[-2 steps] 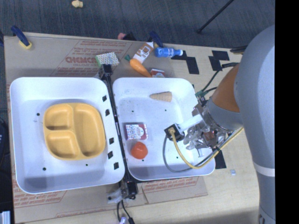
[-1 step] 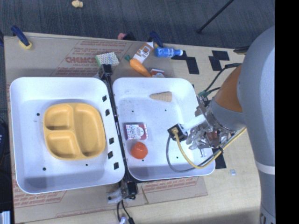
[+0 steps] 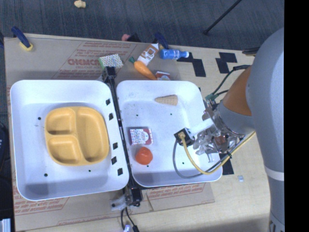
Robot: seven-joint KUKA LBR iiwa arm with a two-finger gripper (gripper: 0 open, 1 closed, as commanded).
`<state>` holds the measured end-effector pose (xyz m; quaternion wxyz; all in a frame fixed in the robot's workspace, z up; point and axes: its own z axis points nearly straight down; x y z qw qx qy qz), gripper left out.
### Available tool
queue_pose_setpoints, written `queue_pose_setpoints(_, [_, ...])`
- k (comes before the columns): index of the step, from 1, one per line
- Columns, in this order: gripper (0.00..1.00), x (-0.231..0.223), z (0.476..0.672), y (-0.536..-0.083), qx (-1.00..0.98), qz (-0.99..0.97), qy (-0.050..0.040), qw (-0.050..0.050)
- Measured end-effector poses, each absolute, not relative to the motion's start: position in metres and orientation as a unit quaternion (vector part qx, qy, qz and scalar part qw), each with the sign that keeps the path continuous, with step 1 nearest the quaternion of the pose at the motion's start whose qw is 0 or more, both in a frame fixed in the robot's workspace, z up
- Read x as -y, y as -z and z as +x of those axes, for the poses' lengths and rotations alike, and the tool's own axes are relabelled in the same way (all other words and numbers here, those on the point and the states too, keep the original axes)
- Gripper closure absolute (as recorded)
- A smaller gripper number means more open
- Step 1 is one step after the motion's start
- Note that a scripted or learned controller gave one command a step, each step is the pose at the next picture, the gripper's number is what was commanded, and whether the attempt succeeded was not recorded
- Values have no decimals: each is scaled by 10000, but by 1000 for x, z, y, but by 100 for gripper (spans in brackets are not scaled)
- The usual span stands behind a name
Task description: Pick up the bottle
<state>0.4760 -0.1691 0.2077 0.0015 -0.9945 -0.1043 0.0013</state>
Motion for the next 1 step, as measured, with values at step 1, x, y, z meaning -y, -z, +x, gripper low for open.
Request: queue_pose_setpoints(1, [100, 211, 476, -198, 1024, -9947, -9, 12])
